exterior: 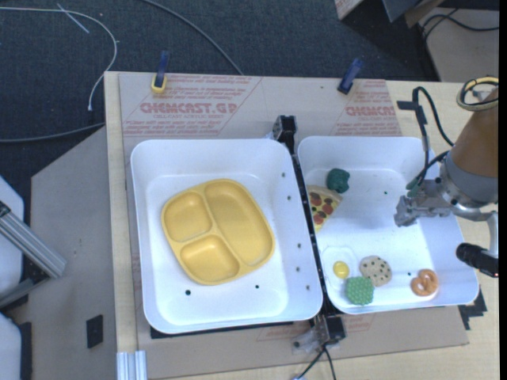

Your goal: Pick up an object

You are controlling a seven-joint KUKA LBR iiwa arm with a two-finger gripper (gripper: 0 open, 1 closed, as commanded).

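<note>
While the gripper (405,212) hovers, seemingly empty, its opening unclear, descend squarely over the cookie (375,270) at seven o'clock.

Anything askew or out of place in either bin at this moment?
One thing: the pizza slice leans against the right bin's left wall rather than lying flat. The yellow divided tray sits rotated in the left bin.

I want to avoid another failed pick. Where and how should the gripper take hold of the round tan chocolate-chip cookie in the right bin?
Probably straight down from above, closing across the flat round tan chocolate-chip cookie along the near-far line. It lies flat, and the green bumpy round toy crowds its lower-left edge, so fingers placed at the upper and lower-right rim look freest. The gripper now sits up and right of it.
</note>
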